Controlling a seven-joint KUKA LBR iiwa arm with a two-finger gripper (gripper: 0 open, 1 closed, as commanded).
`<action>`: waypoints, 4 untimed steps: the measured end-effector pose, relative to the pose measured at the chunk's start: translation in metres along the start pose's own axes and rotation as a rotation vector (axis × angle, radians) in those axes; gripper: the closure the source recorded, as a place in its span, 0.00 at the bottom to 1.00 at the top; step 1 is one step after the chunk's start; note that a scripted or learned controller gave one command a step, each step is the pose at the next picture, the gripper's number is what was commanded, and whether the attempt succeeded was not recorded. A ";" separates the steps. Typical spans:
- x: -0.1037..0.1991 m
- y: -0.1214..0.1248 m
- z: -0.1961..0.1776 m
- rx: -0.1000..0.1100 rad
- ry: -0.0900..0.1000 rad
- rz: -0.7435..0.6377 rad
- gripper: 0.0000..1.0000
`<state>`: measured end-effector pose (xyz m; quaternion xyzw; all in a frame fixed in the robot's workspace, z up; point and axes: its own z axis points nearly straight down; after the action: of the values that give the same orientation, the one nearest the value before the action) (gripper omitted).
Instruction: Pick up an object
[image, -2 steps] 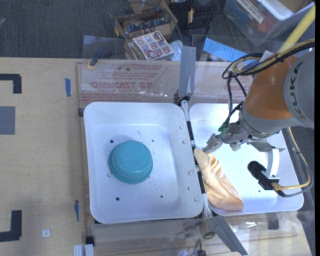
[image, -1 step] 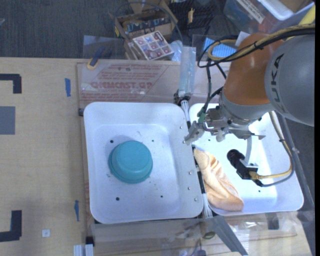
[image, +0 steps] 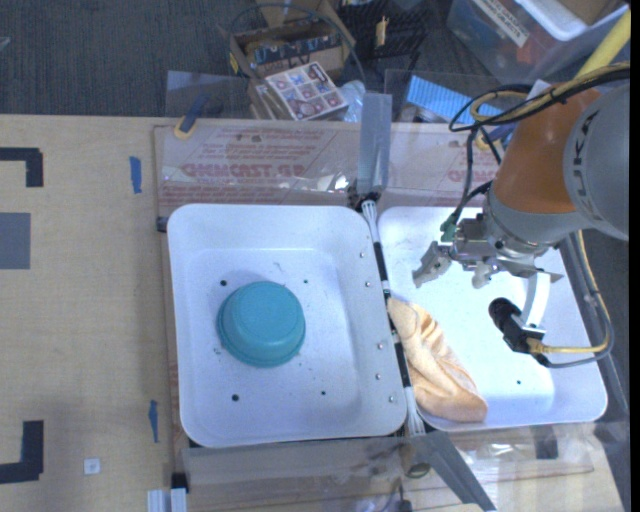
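A teal bowl (image: 262, 322) lies upside down in the middle of the left bin (image: 200, 240). A crumpled tan cloth (image: 437, 365) rests in the right bin (image: 575, 395), against its left wall near the front. My gripper (image: 458, 270) hangs over the back half of the right bin, above and behind the cloth and apart from it. Its two fingers (image: 430, 263) are spread, so it is open, with nothing between them.
A grey divider (image: 385, 300) separates the two bins. A black cable fitting (image: 512, 325) and a yellow cable hang from the wrist over the right bin. Boxes and clutter lie behind the bench, beyond a taped plastic sheet (image: 260, 165).
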<state>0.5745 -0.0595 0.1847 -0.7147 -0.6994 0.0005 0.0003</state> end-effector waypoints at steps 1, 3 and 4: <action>-0.033 -0.008 0.095 -0.012 0.000 -0.066 0.00; -0.037 0.008 0.074 -0.001 0.000 -0.080 0.00; -0.038 0.009 0.063 -0.004 -0.001 -0.077 1.00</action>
<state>0.5821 -0.0980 0.1215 -0.6872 -0.7265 -0.0004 -0.0014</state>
